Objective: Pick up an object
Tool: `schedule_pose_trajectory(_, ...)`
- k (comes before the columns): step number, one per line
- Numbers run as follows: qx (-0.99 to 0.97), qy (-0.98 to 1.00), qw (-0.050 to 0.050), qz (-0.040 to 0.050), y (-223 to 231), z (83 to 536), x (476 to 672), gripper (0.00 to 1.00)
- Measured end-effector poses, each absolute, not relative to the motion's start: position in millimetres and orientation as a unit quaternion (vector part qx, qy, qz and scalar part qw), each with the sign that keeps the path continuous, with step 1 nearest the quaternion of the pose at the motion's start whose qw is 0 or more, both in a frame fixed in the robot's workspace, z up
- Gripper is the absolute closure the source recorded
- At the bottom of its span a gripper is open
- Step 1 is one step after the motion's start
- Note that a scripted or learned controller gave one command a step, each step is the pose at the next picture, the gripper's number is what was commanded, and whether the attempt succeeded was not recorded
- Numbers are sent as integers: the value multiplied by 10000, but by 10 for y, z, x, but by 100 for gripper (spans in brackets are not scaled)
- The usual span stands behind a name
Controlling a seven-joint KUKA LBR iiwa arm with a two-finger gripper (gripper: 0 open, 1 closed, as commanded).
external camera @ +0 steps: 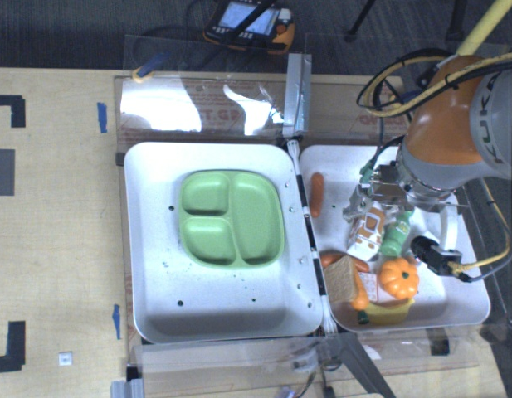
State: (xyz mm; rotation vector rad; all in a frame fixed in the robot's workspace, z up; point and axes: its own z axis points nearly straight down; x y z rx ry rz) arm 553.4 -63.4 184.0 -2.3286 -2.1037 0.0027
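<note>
My gripper (372, 214) hangs low over the right bin (467, 305), above a heap of small objects. Just under it lies a white and orange carton (368, 232), with a green bottle (395, 237) beside it. An orange pumpkin (398, 278) sits in front of them on a yellow piece (387, 311), next to a brown block (342, 280) and an orange box (368, 288). A sausage (317, 195) lies alone at the bin's left wall. Whether the carton is between the fingers is hidden by the wrist.
The left bin (156, 288) holds a green divided plate (232, 218). A metal divider (298, 98) and a clear panel (197, 98) stand behind the bins. Cables (455, 264) loop from the wrist over the right bin's right side. A tablet (249, 19) lies beyond the bench.
</note>
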Motion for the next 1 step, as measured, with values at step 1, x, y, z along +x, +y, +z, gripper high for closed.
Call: schedule_pose_trajectory(1,-6986,-7156,17,10,-138,1838,5345,100)
